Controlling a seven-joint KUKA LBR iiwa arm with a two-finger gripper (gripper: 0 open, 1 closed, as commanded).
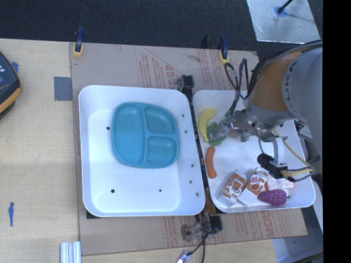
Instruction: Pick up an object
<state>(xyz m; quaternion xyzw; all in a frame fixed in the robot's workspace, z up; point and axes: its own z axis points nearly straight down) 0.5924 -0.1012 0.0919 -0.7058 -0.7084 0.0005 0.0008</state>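
Note:
The right bin (237,156) holds a yellow banana (205,119), a green piece (216,141) just below it, an orange sausage-shaped toy (210,162), two small snack packets (234,188) and a purple grape bunch (272,196). My gripper (222,129) reaches in from the right, low over the bin's upper left part. It sits right at the banana and the green piece, partly covering both. The wrist and cables hide the gripper's tip, so I cannot see whether anything is held.
The left bin (98,193) carries a blue divided plate (145,135). The grey and orange arm (285,92) covers the right bin's upper right. A black cable end (267,161) hangs over the packets. A yellow-edged device (6,86) lies at the bench's far left.

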